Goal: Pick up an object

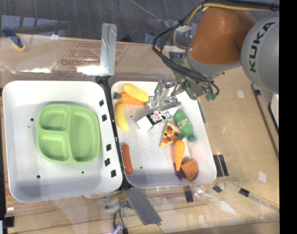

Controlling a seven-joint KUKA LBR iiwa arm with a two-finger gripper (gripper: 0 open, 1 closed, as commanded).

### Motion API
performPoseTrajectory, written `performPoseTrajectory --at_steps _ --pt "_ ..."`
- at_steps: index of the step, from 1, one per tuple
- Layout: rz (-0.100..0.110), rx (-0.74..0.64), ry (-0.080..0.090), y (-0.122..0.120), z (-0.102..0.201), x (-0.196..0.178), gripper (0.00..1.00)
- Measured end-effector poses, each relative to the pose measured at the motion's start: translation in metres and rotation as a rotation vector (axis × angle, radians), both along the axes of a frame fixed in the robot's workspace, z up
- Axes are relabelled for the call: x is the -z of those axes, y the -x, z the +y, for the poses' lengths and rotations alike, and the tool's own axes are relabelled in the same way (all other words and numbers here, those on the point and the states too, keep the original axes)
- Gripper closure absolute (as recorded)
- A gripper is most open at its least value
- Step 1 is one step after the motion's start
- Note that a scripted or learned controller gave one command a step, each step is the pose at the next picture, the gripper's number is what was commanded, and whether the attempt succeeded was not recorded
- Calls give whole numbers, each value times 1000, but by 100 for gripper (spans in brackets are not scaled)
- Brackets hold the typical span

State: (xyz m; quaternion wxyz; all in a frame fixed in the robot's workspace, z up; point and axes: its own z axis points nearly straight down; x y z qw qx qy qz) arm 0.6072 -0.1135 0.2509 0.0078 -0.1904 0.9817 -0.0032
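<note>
The metal two-finger claw (164,97) hangs low in the right white plastic bin (207,150), just above the black-and-white carton (157,117); whether it grips, I cannot tell. Nothing looks lifted yet, so the pick remains.

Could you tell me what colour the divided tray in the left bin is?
Light green tray, seen in the camera view.

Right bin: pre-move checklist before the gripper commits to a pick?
1. Gripper over the right bin: ok.
2. Object between the fingers: not ok, none visible.
3. Nearest target, white carton, just below the gripper: ok.
4. Target free of neighbours: not ok, green bottle and pizza slice sit close.
5. Finger opening: cannot tell.
6. Green divided plate in the left bin, away from the gripper: ok.
</note>
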Motion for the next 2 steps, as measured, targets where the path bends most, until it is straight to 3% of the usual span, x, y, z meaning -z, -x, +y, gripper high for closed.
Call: performPoseTrajectory --at_steps 1,2 --pt "11 -433 5 49 -87 -62 100" --pt "22 -508 -5 92 -39 45 100"
